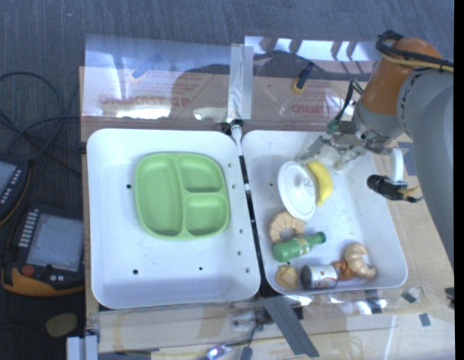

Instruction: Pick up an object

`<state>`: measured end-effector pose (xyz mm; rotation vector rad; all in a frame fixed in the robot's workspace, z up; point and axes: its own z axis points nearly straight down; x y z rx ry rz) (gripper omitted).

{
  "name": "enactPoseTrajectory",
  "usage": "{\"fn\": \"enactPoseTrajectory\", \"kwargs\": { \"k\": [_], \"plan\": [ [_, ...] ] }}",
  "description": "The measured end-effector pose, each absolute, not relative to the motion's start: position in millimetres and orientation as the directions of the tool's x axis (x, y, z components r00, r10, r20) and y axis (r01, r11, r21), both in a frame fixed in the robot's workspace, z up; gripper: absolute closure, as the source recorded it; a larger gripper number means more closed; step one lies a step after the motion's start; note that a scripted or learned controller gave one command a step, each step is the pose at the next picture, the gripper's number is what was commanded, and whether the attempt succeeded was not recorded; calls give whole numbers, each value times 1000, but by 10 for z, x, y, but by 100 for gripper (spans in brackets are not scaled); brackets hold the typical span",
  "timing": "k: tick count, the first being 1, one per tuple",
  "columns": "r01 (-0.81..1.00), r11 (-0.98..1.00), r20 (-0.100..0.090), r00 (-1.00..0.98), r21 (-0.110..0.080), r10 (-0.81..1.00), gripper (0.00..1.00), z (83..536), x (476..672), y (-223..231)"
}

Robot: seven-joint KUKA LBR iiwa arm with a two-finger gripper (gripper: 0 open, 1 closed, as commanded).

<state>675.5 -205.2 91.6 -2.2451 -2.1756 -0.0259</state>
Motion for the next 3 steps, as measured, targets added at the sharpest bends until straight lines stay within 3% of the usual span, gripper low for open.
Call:
{"fn": "enactPoseTrajectory", "kwargs": {
  "k": [1,2,3],
  "plan": [
    [999,49,12,-49,-3,999,0,914,6729,-2049],
    [999,51,0,-51,8,999,100,1004,6742,-2073],
    [975,-221,-1,221,-1,975,100,1774,6557,-1614]
  ]
}}
